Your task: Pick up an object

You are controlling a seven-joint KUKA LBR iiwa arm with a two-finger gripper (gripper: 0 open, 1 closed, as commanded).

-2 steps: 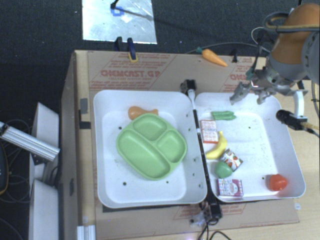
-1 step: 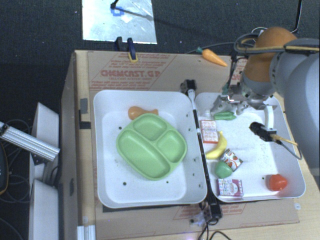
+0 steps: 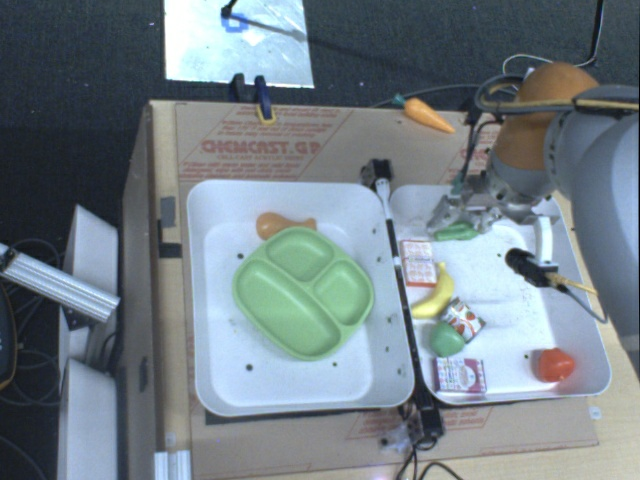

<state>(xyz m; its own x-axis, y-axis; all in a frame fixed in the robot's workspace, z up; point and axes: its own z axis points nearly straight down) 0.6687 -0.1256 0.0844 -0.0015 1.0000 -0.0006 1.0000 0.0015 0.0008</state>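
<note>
The end effector (image 3: 462, 215) hung low over the far end of the right bin (image 3: 590, 353), set on a small green object (image 3: 457, 233), seemingly the pick target; whether it pinched it I cannot tell. The loose items lay crowded there for picking: one banana (image 3: 435, 296), one green ball (image 3: 448, 340), one red object (image 3: 554, 365), three small packets. The left bin (image 3: 215, 308) held one green divided plate (image 3: 303, 290) and one orange piece (image 3: 275, 224)

Two bins side by side. In left bin (image 3: 215, 298): divided plate (image 3: 303, 291), with a drumstick-shaped toy (image 3: 272, 224) behind it. In right bin (image 3: 590, 353): banana (image 3: 436, 294) near centre divider, small carton (image 3: 417, 262) just behind, tomato (image 3: 554, 365) at front right.
</note>
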